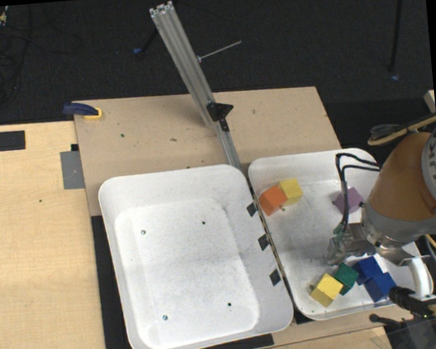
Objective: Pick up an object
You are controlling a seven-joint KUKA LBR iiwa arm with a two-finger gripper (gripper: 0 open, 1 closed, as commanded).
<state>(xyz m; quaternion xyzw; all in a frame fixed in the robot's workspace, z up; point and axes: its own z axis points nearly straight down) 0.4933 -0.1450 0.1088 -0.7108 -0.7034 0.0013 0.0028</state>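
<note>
One gripper (340,249) hangs low beside the green block (346,278).

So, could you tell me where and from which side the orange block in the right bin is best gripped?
Probably from above, fingers closing on the orange block across its near and far faces. Its right face touches a yellow block, and the bin's left wall stands close on the other side, leaving little room there.

The grey arm with its orange band above the wrist reaches in from the right and bends steeply downward. Its metal two-finger hand (341,247) hangs low at the end of the wrist, pointing down and slightly leftward.
</note>
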